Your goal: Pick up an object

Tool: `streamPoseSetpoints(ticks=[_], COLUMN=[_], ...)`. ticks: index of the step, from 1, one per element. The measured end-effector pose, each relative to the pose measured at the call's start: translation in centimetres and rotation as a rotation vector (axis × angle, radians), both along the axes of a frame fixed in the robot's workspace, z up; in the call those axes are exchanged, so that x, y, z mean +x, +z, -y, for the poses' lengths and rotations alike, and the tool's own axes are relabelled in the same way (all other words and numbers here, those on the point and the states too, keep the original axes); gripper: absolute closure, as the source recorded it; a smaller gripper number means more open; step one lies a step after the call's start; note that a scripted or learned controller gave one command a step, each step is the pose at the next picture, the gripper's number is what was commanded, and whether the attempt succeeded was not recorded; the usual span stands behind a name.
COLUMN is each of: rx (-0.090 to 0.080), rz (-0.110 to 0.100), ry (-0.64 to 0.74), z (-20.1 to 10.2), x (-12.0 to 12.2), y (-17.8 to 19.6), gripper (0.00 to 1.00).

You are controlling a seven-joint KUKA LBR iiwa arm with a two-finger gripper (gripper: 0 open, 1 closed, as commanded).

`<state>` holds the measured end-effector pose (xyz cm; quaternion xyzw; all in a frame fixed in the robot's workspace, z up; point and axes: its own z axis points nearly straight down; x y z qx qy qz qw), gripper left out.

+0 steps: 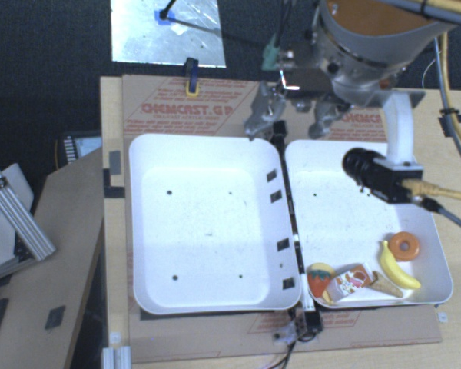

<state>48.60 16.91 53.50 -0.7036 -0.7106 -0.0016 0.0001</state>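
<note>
Dark carpeted floor (46, 52), shiny metal sheet (167, 20) beyond the counter's far edge, pale wooden counter (114, 206), aluminium framing (11, 214) at left

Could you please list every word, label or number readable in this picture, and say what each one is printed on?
"CHEMCAST G P", red letters on the brown sheet under the bins, behind the left bin.
More red print by the right bin: blocked by the arm, unreadable.
Packet print: too small to read.

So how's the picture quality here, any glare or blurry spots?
Camera view: soft overall, with the small toys beside the yellow plastic banana hard to make out; the shiny metal sheet at the top catches patchy glare; the big orange-and-grey arm housing near the lens is blurred; the two shallow white bins look evenly lit.
</note>
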Motion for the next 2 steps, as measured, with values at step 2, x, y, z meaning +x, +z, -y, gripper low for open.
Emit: streamPoseSetpoints(ticks=[2], rx=[-0.003], rz=[-0.005], ry=[-0.003], z=[-6.6], x=[0.0], y=[-4.8], gripper=[0.00])
